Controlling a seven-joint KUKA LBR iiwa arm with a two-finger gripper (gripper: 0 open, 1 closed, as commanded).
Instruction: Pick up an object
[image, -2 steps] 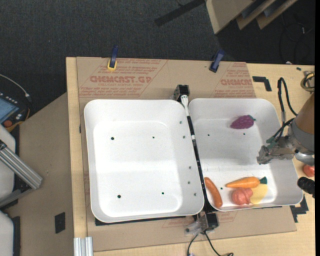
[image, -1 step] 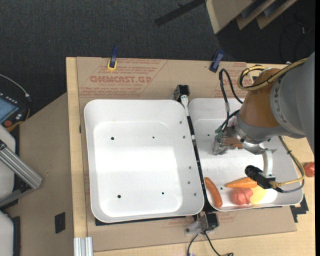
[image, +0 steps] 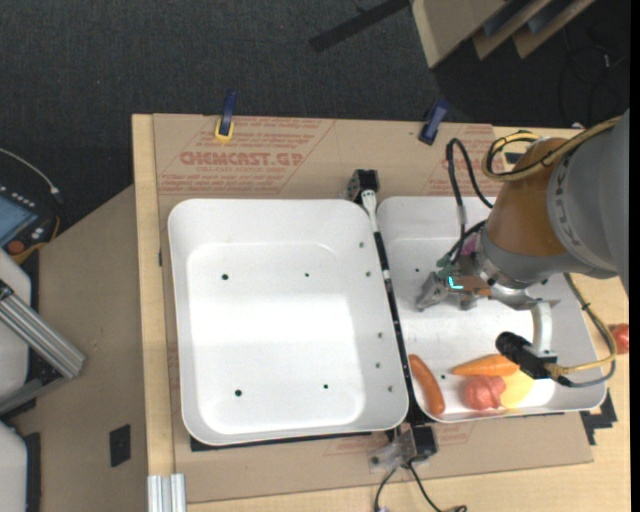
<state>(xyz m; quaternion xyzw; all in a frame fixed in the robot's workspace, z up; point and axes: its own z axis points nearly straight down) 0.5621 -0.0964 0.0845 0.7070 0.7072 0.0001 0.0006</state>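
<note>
**Robot pincer (image: 438, 291) over bare floor in the right-hand shallow white bin (image: 420, 230), with the toy foods lying apart from it toward the bench's (image: 170, 150) near edge.**

Whether the pincer is open or closed cannot be told, and nothing is seen held in it. It sits beside the divide with the left-hand shallow white bin (image: 270, 320). Nearer the bench's near right corner lie a reddish-orange sausage-shaped toy (image: 427, 385), an orange plastic carrot (image: 483, 367), a pink lumpy toy (image: 482, 394) and a small yellow piece (image: 515, 393). The likely risk is closing on bare floor, since no object lies under the pincer. The toys also crowd the bin's near wall, so a grasp there could strike the rim or push neighbours away.
</note>
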